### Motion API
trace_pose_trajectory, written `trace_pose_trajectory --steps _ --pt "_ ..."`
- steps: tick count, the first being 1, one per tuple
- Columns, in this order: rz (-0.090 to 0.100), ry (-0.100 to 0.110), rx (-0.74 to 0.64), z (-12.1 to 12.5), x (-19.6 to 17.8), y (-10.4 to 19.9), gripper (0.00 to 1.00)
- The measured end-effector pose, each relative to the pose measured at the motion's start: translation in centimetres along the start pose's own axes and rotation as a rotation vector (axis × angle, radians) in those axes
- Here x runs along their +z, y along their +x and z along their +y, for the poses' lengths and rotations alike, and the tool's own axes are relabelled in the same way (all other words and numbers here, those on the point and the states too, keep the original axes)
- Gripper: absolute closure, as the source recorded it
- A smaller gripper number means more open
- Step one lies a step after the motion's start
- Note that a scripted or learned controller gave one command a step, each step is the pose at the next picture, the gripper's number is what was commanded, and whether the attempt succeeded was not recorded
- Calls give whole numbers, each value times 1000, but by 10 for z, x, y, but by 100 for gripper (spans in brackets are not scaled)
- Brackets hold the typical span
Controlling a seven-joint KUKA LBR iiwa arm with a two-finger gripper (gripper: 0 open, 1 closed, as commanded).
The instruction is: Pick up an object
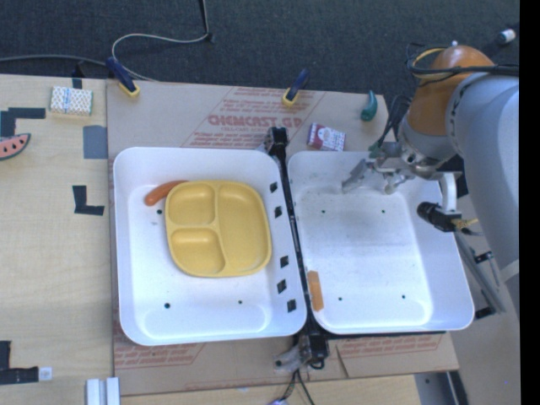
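We see an orange carrot-like piece (315,290) at the right bin's (439,310) left wall, well below-left of the gripper (371,174), whose fingers look spread, holding nothing. Yellow divided tray (218,228) sits far left. The cardboard sheet (245,116) reads "CHEMCAST".

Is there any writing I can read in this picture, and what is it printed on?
"CHEMCAST GP": red print on the brown cardboard sheet under the two white bins; the last letters are faint.
Smaller red lines beneath it: too blurred to read.
Small red and white packet behind the bins: print too small to read.
Patterned block at the far left: no legible words.
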State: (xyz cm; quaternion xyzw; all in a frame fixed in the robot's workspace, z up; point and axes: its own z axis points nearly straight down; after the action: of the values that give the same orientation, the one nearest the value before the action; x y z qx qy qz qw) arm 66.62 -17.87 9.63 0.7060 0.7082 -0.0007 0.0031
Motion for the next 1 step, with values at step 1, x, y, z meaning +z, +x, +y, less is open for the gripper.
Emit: trace_pose_trajectory --steps 1 --pt "3 2 2 3 10 31 0"
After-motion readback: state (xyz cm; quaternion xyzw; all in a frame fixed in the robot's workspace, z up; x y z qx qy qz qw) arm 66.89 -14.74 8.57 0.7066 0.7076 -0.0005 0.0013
